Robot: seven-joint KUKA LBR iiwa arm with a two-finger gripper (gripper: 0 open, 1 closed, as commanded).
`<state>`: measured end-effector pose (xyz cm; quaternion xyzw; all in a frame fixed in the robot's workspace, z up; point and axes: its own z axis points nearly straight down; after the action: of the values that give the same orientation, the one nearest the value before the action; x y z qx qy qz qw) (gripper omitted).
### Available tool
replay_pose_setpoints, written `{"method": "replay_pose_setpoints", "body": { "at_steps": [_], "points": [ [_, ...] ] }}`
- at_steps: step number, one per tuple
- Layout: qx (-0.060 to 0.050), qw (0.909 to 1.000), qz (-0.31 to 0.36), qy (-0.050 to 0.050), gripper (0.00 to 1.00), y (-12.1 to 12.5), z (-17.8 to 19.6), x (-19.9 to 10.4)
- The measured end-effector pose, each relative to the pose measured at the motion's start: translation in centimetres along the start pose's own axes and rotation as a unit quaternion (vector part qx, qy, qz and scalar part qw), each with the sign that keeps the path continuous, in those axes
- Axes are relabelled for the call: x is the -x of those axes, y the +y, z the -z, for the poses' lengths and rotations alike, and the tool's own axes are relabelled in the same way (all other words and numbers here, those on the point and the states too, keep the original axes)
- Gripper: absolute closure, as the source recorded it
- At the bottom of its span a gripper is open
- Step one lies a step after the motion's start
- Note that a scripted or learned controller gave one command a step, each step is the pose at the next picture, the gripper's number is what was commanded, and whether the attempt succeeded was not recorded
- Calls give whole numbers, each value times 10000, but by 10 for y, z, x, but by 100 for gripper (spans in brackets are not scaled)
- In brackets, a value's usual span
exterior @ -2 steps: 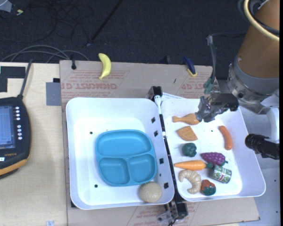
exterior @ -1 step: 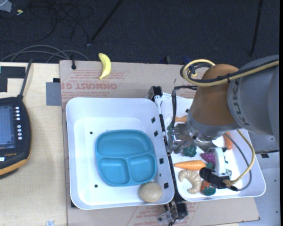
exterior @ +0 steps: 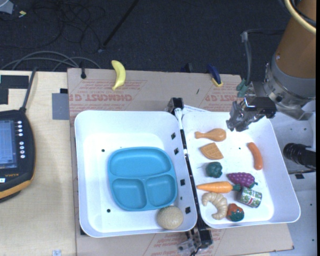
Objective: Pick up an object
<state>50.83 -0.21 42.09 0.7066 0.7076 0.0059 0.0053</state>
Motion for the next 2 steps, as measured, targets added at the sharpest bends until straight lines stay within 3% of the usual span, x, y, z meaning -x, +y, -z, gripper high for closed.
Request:
{"method": "replay_pose_setpoints", "body": {
  "at_steps": [1, 2],
  "points": [
    [-179, 9998, -21, -4, 100, -39, -156, 14],
    [-133, 9999, 22, 4, 100, -18, -230, -64]
  ]
}}
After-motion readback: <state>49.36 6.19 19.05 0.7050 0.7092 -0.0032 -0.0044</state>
